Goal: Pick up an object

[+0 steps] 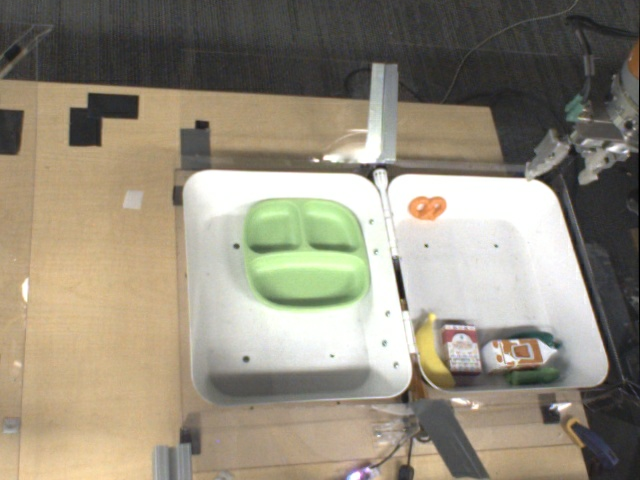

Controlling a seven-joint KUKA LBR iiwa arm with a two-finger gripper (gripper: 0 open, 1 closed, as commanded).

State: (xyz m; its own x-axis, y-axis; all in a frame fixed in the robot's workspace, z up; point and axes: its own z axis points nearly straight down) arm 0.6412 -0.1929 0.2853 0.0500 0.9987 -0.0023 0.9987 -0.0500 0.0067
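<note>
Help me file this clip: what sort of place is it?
Likely a robotics lab bench: two white bins on a wooden table, toy food such as a banana, a gripper and loose cables.

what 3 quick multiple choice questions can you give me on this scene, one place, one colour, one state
1. Where does the green divided plate lie?
A. left bin
B. right bin
C. bare bench

2. What colour is the pretzel-shaped piece at the right bin's far edge?
A. blue
B. orange
C. black

3. Where is the gripper?
A. down among the cartons
B. on the plate
C. outside the right bin's far right corner

Answers:
1 A, it sits in the middle of the left bin.
2 B, it is plainly orange.
3 C, it is beyond the bin's rim, touching no object.
</note>
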